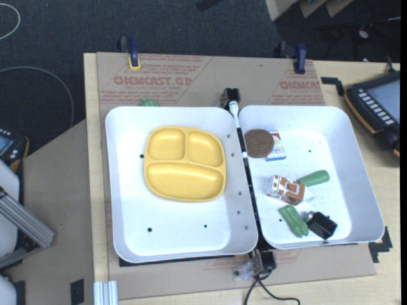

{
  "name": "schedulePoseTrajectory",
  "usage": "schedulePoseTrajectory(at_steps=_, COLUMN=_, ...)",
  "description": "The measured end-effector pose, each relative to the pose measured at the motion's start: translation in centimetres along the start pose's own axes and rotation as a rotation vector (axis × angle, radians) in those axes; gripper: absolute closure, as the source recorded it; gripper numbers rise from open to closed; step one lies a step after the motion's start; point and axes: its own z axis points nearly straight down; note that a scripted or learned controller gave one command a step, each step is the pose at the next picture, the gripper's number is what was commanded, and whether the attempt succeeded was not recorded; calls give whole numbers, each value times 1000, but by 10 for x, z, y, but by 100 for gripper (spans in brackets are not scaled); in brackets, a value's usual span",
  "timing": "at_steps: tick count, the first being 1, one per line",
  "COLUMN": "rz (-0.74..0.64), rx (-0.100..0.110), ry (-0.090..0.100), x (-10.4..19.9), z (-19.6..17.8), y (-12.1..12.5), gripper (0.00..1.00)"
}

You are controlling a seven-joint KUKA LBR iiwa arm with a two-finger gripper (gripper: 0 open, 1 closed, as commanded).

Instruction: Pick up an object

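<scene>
We see 2 white bins, left bin (pixel 127 234) with a yellow 3-part plate (pixel 185 163) at centre frame, right bin (pixel 356 164) holding a brown disc (pixel 259 143), small carton (pixel 287 189), 2 green pieces (pixel 313 178) (pixel 294 221), black clip (pixel 321 225) lower right.

Even, diffuse overhead light is falling across the scene. The two white bins (pixel 178 246) are reading bright, nearing overexposure on their floors, with soft glare. The yellow divided plate (pixel 185 163) is casting only a faint shadow. The dark carpet (pixel 57 18) is staying dim. Fine detail is appearing slightly soft and grainy throughout.
</scene>
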Motion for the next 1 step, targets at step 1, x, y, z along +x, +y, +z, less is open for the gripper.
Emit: schedulePoseTrajectory(at_steps=1, rz=0, rx=27, ry=9, x=27, z=127, y=0, gripper=100)
